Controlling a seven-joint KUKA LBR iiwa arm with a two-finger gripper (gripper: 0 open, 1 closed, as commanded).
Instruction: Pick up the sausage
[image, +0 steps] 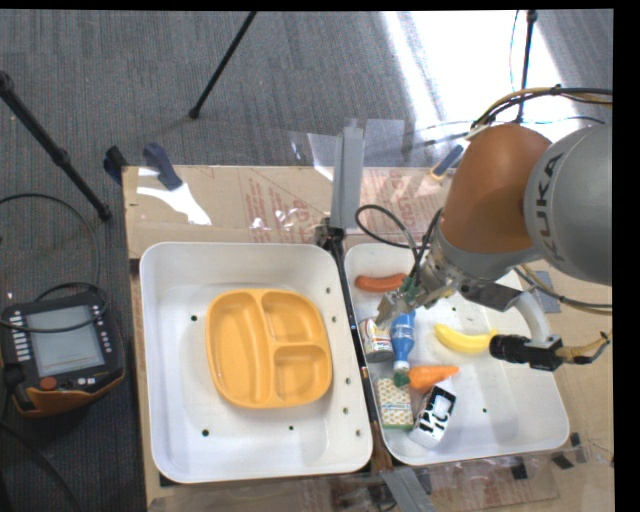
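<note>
From my remote station I see the sausage (381, 282), a smooth orange-red link, lying crosswise near the far left corner of the right bin (545, 420), just left of the tool (410, 298) and apart from it. I cannot tell the tool's state. 1 yellow divided plate (268, 347) rests in the left bin (170, 300).

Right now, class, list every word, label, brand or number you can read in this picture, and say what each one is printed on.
"KUKA": grey letters running down the robot arm; only partly in view.
Small can: has a label, too small to read.
Blue bottle: white label, blurred.
Black and white packet: markings unreadable.
Patterned box: print too small.
Handheld screen left of the bench: display unreadable.
</note>
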